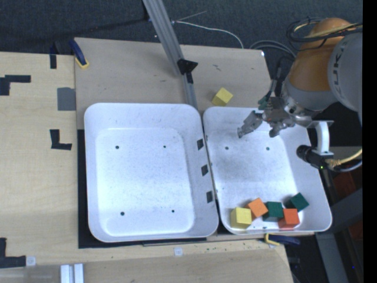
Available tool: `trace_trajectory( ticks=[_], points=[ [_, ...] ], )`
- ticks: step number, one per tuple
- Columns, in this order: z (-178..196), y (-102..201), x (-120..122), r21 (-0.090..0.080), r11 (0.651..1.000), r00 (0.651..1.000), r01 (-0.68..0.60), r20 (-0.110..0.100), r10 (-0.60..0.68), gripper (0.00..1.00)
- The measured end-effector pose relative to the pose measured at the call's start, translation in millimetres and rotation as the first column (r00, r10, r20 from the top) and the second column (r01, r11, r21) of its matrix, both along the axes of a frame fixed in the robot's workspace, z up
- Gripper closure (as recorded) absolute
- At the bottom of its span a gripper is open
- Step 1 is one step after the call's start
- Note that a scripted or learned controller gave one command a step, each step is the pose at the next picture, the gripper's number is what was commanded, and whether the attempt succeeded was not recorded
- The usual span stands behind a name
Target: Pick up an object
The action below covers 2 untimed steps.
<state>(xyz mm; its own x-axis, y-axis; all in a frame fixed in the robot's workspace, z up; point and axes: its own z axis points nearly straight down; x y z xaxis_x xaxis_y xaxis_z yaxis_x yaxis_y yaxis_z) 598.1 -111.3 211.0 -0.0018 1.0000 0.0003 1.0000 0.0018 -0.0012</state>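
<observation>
1. Gripper (262,128) hangs over the far part of the right bin (235,158). Its two fingers are spread apart, one angled toward the bin's middle, the other toward the arm side. Nothing sits between them.
2. Directly under the gripper the bin floor is bare. Judged: the arm is between grasps or about to choose a target, since no object lies within its reach where it now stands.
3. Candidate objects are bunched in the right bin's near corner: yellow cube (241,217), orange cube (258,207), green cube (274,210), red-orange cube (290,217), dark green cube (299,201). They touch or nearly touch one another and press close to the near rim, likely pushed there.
4. Judged: that crowding leaves little finger room; the yellow cube has the most open side, facing the bin's middle.
5. One more yellow block (222,96) lies outside on the bench, just beyond the far rim.
6. Left bin (100,158) holds open floor. Slanted metal strut (168,34) crosses above the gap between the bins.
</observation>
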Motion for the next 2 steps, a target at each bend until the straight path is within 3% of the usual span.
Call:
trace_trajectory(
  ticks=[1,2],
  points=[
    [25,111,21,0.003,1.0,1.0,-0.008,0.002,0.008,0.0],
    [18,187,-18,0.002,1.0,1.0,-0.007,-0.004,0.007,0.0]
  ],
)
